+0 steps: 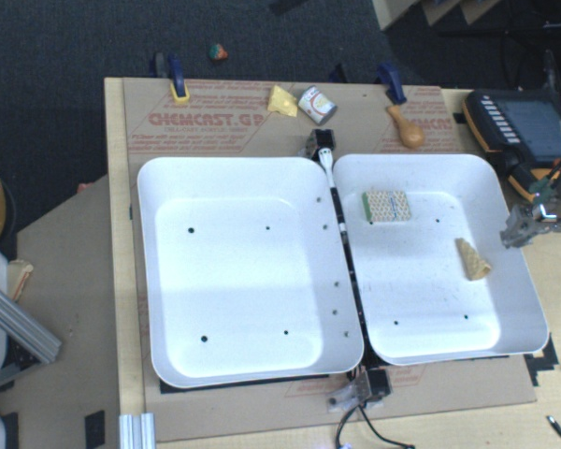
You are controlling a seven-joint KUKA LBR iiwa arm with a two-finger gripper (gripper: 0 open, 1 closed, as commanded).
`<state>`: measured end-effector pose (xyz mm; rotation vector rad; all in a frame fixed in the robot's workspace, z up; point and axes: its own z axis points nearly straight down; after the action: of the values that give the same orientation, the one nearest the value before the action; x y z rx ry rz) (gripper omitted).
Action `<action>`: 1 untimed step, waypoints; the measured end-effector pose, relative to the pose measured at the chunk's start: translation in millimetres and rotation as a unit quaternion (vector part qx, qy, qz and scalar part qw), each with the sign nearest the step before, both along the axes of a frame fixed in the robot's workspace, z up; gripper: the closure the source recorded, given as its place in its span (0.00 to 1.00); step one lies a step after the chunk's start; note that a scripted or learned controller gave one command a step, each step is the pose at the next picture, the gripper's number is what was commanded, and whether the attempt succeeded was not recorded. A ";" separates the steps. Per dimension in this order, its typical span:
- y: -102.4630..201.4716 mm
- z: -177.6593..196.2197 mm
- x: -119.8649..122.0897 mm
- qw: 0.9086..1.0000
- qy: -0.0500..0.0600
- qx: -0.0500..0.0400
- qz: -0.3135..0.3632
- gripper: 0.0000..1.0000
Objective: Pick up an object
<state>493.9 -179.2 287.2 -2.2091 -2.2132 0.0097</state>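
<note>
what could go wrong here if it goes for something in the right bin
1. The tan cone-shaped piece lies close to the right bin's right wall, so a finger could hit the rim instead of straddling it.
2. The speckled sponge block lies flat and looks soft; a shallow grasp might slip off it.
3. The gripper sits at the bin's right edge, right over the rim, so a straight drop could strike the wall.

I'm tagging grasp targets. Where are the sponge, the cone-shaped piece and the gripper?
sponge (pixel 387 207), camera view, middle of its speckled top face.
cone-shaped piece (pixel 472 258), camera view, middle of its tan body.
gripper (pixel 522 227), camera view, grey tip at the right bin's edge.
</note>
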 end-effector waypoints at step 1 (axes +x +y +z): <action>-46.2 -10.5 -16.2 1.000 -0.005 -0.003 -0.003 1.00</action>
<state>477.7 -225.4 276.7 -2.2242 -2.2147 0.0037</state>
